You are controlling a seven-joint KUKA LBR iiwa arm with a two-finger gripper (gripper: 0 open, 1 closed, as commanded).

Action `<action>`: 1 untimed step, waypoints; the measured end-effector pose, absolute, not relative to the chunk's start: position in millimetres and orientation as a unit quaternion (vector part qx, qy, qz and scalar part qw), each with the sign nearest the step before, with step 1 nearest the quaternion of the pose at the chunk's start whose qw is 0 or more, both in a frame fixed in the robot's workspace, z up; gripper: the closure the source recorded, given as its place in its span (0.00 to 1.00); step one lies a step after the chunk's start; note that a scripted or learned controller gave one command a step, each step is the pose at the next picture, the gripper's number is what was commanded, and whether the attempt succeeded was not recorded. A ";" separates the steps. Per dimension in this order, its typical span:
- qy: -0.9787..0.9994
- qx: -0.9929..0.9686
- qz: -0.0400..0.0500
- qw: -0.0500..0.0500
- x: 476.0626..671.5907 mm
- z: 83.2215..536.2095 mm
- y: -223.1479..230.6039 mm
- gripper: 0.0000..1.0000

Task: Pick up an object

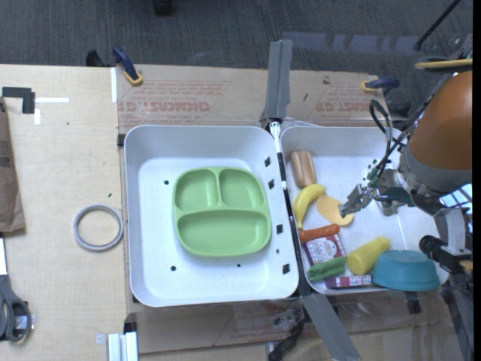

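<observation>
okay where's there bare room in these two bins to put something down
Left bin: a bare white margin rings the green divided plate, widest toward the near rim. Right bin: bare floor at the back, beyond the hot dog. Its near half is crowded: banana, claw, blue bowl.

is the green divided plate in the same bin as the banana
No, the green divided plate lies alone in the left bin, while the banana lies in the right bin.

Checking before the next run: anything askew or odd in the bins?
The blue bowl sits upside down at the right bin's front edge, overhanging the rim. Otherwise just toy food crowded together there; the green plate lies flat in the left bin.
</observation>
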State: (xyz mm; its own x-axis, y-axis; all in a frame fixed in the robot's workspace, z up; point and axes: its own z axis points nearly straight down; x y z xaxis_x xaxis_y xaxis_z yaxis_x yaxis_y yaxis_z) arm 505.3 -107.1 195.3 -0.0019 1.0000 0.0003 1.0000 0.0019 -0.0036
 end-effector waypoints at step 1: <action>-0.756 -0.654 0.001 0.001 533.4 94.1 -93.1 0.00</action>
